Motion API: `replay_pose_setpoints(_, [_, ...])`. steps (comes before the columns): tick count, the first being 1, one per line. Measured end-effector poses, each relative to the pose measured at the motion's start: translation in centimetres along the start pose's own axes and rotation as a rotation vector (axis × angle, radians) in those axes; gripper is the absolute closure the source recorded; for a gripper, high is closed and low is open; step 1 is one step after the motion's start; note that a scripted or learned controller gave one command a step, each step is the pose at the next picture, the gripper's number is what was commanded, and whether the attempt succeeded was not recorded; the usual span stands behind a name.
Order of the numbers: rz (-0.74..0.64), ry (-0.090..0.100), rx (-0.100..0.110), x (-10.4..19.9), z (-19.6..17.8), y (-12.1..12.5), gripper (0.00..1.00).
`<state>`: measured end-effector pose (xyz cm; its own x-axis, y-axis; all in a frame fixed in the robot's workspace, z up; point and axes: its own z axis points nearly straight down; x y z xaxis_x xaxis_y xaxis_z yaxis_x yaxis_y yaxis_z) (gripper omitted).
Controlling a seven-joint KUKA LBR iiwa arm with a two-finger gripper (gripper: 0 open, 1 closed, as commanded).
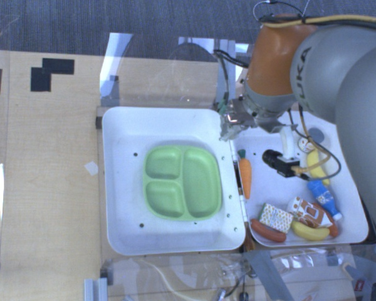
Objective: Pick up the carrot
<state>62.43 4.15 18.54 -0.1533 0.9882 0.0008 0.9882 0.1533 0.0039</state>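
The arm's grey housing (351,99) lies nearest the camera and covers the upper right of the view; its orange band (272,58) sits above the wrist.

**Pincer.** The pincer (229,127) hangs at the upper left corner of the right bin (357,227), over the wall shared with the left bin (113,187). Nothing is visible between its tips. Whether the tips stand apart or together cannot be told from this view.

**Carrot.** The carrot (244,177) lies on the floor of the right bin, against its left wall. Its long axis runs roughly parallel to that wall. The green top points toward the pincer; the orange tip points toward the near edge of the bin.

**Governing relation.** The carrot lies near the pincer, toward the near side of the bench, along the same wall. The pincer is not touching it. Judged from this, the approach is not complete: the pincer needs to shift along the wall over the carrot's mid-length, then descend with its closing line across the long axis.

**Risk.** The wall beside the carrot leaves little room for a finger on that side.

**Other contents.** The left bin holds a green divided plate (183,182). The right bin also holds a banana (312,231), a sausage (268,231), a blue bottle (323,198) and small cartons.
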Motion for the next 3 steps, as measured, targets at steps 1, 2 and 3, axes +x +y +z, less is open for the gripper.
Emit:
replay_pose_setpoints(1, [0.285,-0.001,-0.001,-4.0,-0.2,3.5,1.0])
replay_pose_setpoints(2, [0.575,0.0,0.002,4.0,0.0,-4.3,1.0])
replay_pose_setpoints(3, [0.29,0.0,0.003,4.8,0.1,-12.1,1.0])
